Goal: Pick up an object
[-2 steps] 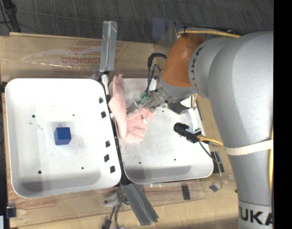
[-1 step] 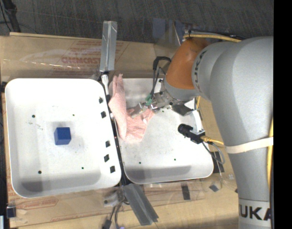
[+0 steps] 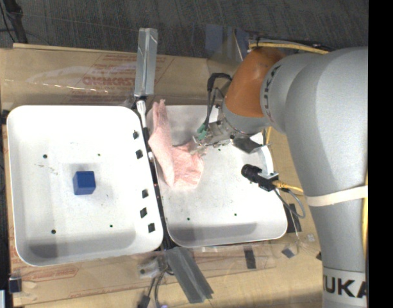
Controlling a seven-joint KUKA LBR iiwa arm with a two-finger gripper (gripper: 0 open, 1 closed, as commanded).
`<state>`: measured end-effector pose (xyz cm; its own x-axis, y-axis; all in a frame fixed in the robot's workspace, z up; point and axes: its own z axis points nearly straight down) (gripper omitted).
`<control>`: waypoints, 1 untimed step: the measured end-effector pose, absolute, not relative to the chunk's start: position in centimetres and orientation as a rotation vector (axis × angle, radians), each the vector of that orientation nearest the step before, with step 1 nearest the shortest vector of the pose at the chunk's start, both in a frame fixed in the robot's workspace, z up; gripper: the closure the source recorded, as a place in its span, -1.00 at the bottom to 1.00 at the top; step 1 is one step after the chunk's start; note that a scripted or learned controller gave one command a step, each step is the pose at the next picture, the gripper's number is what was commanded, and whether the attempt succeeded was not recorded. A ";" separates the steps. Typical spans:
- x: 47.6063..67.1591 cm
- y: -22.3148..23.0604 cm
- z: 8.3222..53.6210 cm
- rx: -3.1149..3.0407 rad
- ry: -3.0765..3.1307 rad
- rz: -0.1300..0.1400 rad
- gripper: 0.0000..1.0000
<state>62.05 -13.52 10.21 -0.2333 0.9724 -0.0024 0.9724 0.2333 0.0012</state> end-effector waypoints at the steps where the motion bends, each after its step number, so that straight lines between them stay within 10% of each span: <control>1: 62.1 -13.5 10.2 1.943 2.465 -0.001 -1.00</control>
